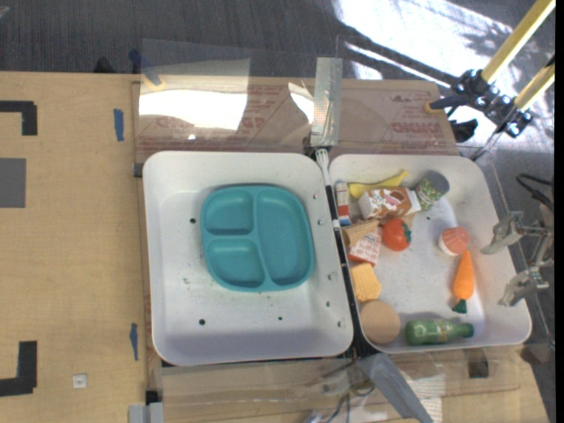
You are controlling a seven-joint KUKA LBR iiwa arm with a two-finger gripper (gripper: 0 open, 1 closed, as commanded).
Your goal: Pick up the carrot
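The carrot [463, 275] is orange with a small green top. It lies in the right bin [499, 203], near that bin's right wall. It points roughly up and down in the view, with the green end toward the front. A pink-orange round fruit [455, 240] sits just behind it, and a green bottle [437, 330] lies just in front of it. Nothing covers the carrot.
The right bin also holds a red tomato [397, 234], a yellow banana [381, 183], snack packets [386, 204], a grey-green can [432, 187], a tan cracker [366, 282] and a brown ball [381, 321]. A teal divided plate [258, 236] lies in the left bin [167, 263]. Metal clamps [520, 258] stand beside the right rim.
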